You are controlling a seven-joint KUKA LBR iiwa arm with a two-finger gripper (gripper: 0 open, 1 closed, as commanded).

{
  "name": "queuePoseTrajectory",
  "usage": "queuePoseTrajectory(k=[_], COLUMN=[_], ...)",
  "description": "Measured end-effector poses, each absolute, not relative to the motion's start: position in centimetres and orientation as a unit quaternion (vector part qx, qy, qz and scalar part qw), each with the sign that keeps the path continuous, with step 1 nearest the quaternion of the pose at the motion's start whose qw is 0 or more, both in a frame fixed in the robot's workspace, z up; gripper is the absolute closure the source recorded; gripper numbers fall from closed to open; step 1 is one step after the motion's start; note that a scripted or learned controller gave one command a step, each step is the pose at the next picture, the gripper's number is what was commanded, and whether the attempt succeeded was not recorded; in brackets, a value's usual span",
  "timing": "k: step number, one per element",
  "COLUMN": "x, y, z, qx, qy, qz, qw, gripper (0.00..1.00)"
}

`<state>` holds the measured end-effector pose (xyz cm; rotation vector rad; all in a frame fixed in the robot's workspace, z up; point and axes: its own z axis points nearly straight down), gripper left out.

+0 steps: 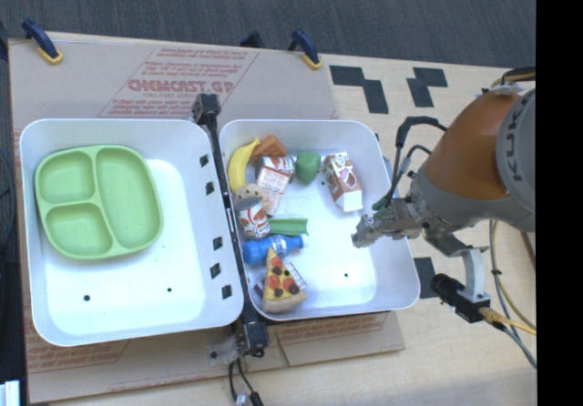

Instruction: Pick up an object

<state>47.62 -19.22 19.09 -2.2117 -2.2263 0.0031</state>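
Note:
The right bin (392,279) holds several toy foods. Among them are a yellow banana (240,165), a small carton (273,181), a green ball (308,166), a brown and white milk carton (343,181), a can (251,214), a green and blue bottle (273,245) and a pizza slice (282,283). My gripper (366,233) hangs over the right side of this bin, just below the milk carton and to the right of the bottle. Nothing shows between its fingers. The wrist covers them from above.
The left bin (127,304) carries a green divided plate (98,201) in its upper left part. A black hinge strip (219,204) runs between the bins. Blue and yellow clamps (306,47) hold the cardboard at the back edge. Cables (492,304) trail at the right.

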Motion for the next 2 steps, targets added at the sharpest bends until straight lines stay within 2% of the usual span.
queuePoseTrajectory(k=[1, 2], x=[47.8, 52.9], y=[-17.9, -20.8], z=[29.1, 20.9], qx=[-0.705, -0.705], qy=[-0.709, -0.709], qz=[-0.0003, 0.0012], qw=[-0.002, 0.002], gripper=[1.0, 1.0])
